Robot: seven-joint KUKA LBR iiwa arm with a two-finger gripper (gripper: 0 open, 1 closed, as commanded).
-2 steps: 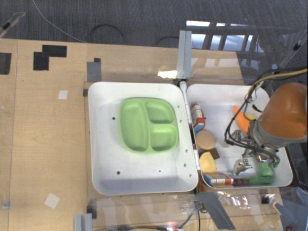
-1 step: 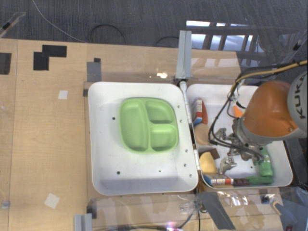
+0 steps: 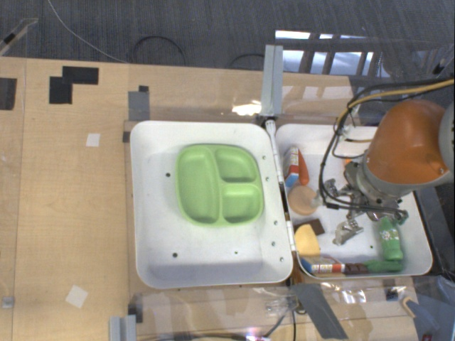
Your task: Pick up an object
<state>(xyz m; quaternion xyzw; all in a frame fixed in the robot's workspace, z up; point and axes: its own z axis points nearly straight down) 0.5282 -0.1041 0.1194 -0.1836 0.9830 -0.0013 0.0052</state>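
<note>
Inside the right bin [image 3: 425, 261], the end effector [image 3: 348, 231] hung beside a green bottle [image 3: 389, 239]; its grip state could not be told. The bottle seemed light, stiff, slippery; best taken across its body.

We see the arm [image 3: 405, 144] covering much of the right bin [image 3: 425, 258]; the gripper [image 3: 348, 231] fingers are too small to judge.

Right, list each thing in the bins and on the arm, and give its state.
green divided plate: lying flat in the left bin, right way up, compartments bare
green bottle: lying on its side in the right bin
yellow block: resting in the right bin
marker: lying flat along the near wall
gripper: low over the right bin, nothing seen between its fingers
</note>
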